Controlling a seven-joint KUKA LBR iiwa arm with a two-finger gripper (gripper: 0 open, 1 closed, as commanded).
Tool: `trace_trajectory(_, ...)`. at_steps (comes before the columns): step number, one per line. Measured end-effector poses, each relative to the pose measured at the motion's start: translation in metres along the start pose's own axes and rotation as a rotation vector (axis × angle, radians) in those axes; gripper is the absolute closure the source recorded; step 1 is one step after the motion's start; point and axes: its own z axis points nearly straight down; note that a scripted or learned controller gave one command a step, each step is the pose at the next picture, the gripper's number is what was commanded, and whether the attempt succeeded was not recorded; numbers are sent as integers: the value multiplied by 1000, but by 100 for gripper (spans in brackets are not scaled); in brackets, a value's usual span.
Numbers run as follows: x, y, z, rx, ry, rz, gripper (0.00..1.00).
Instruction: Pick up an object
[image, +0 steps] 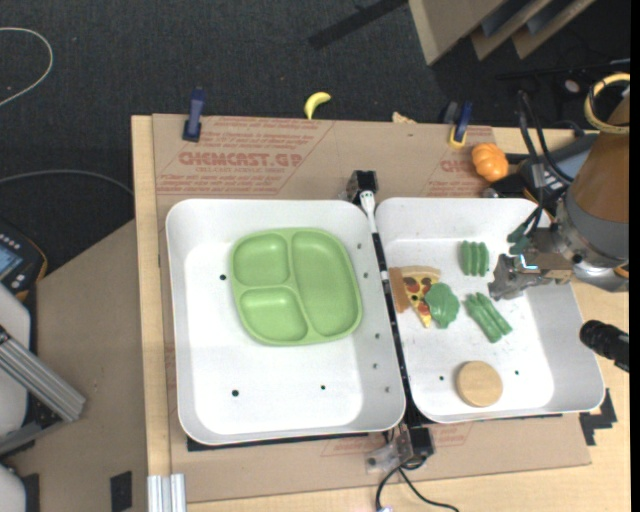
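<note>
A: Camera view, item one: the grey arm (600, 200) is reaching in from the right edge of the frame, its jaws (505, 277) hanging over the upper right part of the right bin (570, 390). Are they spread or pressed together?

B: Cannot tell; the metal tip is showing as one small blurred shape, and nothing is visibly sitting between the jaws.

A: Item two, contents of the right bin?

B: A short green ridged piece (474, 257) is lying near the top, just left of the jaws. A longer green ridged piece (489, 316) is lying just below the jaws, slanting down to the right. A toy pizza slice (411, 284) is resting at the bin's left side, with a round green leafy piece (442, 305) touching its lower right edge. A tan round disc (479, 384) is sitting near the bottom, well apart from the others.

A: Item three, left bin (200, 380)?

B: A green divided plate (296, 286) is lying in its upper middle, three compartments facing up.

A: Item four, outside the bins?

B: On the table (250, 155), an orange round object (489, 161) is sitting at the upper right beside a blue clamp (460, 122); another blue clamp (193, 115) is gripping the upper left edge, and a yellow banana-shaped piece (317, 103) is lying beyond the top edge.
</note>
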Motion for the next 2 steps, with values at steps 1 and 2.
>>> trace_trajectory(1,60,-24,27,-6,0,-6,100)
trace_trajectory(2,183,-23,-106,-30,3,-17,100)
